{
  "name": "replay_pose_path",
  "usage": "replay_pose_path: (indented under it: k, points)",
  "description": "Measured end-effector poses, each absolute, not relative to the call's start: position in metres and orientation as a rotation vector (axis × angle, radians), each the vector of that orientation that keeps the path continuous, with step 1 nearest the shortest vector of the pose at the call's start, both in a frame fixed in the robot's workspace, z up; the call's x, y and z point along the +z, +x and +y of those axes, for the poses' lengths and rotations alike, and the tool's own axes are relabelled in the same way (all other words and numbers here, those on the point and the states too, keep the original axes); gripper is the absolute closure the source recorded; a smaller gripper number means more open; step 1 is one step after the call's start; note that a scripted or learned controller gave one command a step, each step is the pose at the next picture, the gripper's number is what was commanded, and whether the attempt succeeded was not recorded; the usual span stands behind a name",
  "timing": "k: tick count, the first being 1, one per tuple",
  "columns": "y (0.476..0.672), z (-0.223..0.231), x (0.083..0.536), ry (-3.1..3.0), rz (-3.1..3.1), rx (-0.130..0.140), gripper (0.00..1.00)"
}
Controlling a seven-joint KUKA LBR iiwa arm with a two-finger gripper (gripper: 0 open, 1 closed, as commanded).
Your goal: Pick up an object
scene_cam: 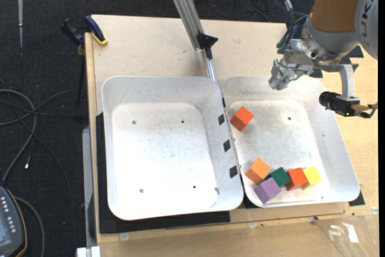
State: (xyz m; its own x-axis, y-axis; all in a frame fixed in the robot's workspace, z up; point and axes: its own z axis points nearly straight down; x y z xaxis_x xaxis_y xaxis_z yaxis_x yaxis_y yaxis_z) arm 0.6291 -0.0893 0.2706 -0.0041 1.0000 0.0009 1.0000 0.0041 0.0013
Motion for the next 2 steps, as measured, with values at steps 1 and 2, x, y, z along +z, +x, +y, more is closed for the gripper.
replay_pose_path:
  k: [1,2]
  points:
    - [0.612,-0.101,0.204,2.227,2.223,-0.008,1.0]
    - [0.586,-0.128,0.092,2.226,2.218,-0.002,1.0]
